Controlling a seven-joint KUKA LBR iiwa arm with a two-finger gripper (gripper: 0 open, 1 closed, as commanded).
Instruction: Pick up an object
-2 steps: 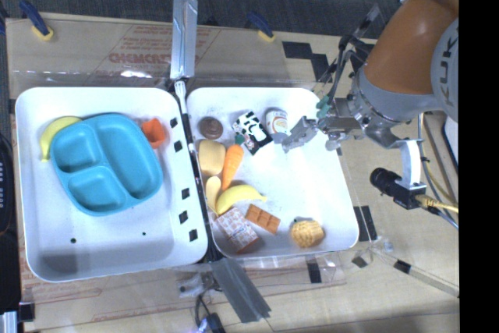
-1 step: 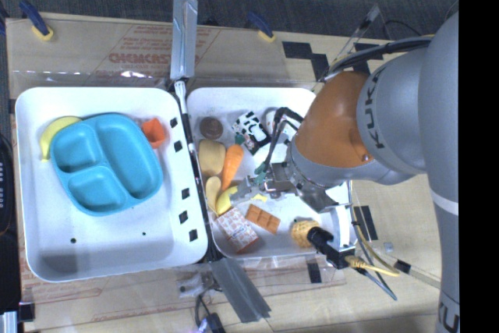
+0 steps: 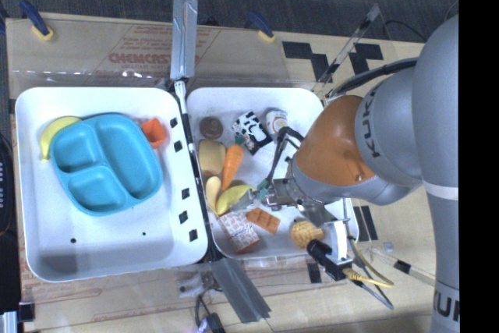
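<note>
My arm: it reaches in from the right, its orange band (image 3: 337,148) hanging over the right bin (image 3: 234,99)
My claw (image 3: 274,195): low in the right bin, just right of the carrot's lower end, mostly hidden under my wrist; I cannot tell whether it is released or clenched, and I see nothing between its tips
Carrot (image 3: 231,164): orange, lying at a slant near the middle of the right bin; I take it as my landmark
Banana (image 3: 231,197): yellow-green, touching the carrot's lower tip, just left of my claw
Pale block (image 3: 210,157): just left of the carrot, touching it
Brown round thing (image 3: 210,126): above-left of the carrot, near the bin's far wall
Black-and-white toy (image 3: 248,126): above-right of the carrot
Orange waffle piece (image 3: 263,221): below the carrot, beneath my claw
Wrapped packet (image 3: 238,232): below the carrot, by the near wall
Blue tray (image 3: 109,161): well left of the carrot, in the left bin (image 3: 93,253)
Small orange block (image 3: 154,132): left of the carrot, beside the tray's upper right corner
</note>
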